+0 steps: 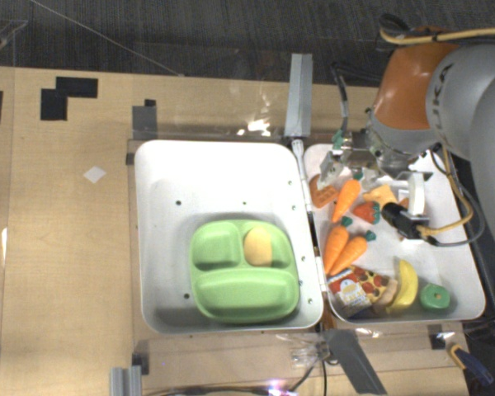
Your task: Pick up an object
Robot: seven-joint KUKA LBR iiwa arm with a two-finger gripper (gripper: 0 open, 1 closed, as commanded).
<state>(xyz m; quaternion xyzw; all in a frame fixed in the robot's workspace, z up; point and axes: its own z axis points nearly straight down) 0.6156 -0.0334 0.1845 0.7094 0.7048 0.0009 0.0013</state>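
Note:
My gripper [348, 170] hangs low over the far left part of the right bin [466, 291]. Just in front of it a carrot [345, 200] lies at a slant, its top close to the gripper. Two more carrots [340, 248] lie side by side nearer the front. A small red piece [365, 211] and an orange piece [380, 194] sit beside the upper carrot. At the front of this bin are a banana [407, 283], a green ring [434, 296] and a red printed packet [356, 287].
The left bin [169, 188] holds a green divided plate [239, 291] with a yellow egg-shaped object [258, 246] in its upper right compartment. The grey arm with its orange band [408, 85] and black cables [412, 221] cover the far right of the right bin.

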